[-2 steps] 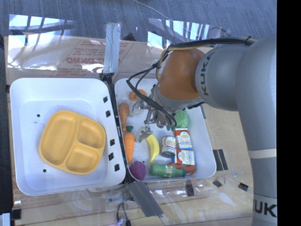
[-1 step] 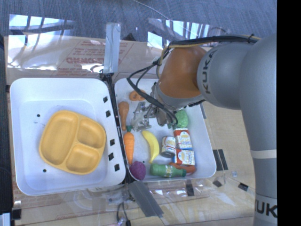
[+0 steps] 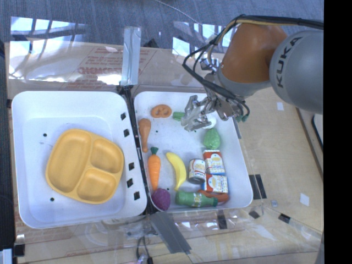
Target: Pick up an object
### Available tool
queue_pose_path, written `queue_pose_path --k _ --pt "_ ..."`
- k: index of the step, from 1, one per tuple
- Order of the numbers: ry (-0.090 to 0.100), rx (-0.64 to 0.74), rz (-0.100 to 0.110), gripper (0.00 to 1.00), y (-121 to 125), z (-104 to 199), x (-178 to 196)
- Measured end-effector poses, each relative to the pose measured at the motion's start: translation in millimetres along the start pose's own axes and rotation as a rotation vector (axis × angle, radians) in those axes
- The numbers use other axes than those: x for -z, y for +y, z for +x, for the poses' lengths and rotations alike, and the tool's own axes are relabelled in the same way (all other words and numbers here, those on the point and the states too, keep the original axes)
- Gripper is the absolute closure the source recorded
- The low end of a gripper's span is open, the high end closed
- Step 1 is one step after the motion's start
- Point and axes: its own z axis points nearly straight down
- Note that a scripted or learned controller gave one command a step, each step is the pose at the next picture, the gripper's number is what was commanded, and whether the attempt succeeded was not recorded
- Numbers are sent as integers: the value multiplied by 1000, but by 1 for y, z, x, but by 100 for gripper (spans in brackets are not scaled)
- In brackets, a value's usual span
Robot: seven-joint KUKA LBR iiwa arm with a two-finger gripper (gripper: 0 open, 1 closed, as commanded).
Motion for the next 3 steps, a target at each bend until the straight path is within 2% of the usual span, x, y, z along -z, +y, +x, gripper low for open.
queue_pose_path --k 1,2,3 --pt "2 -51 -3 100 36 -46 8" --pt "6 312 -5 100 -12 2 -10" --pt "2 205 -4 100 16 -40 -18"
